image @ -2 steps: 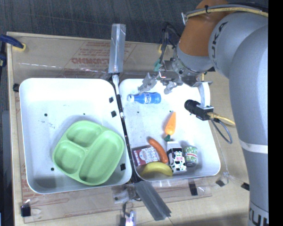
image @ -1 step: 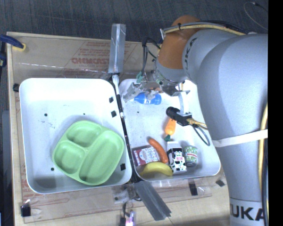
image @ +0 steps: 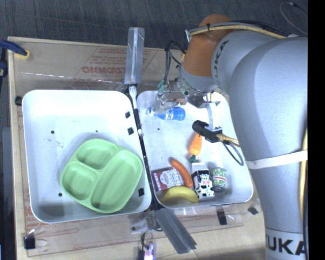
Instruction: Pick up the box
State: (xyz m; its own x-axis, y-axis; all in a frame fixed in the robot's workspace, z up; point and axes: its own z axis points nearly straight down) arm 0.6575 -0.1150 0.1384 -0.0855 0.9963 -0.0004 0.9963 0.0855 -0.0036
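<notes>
Grey arm (image: 260,107) — orange band (image: 201,50) above wrist — "KUKA" lettering (image: 284,246), black cables.

Two white bins: left bin (image: 38,145) holding a pale green divided plate (image: 102,175), right bin (image: 157,145) crowded with colour. Around the yellow banana (image: 180,195) as landmark: dark red-brown box (image: 167,179) with a white label touching its upper left; orange-red sausage (image: 180,171) just above; black-and-white cow-patterned carton (image: 203,184) at its right end; green-labelled can (image: 219,179) beyond that. Farther up, orange carrot (image: 195,144) with green tip; clear bottle (image: 170,114) with blue label. Grey arm (image: 254,96), orange band (image: 201,50).
</notes>
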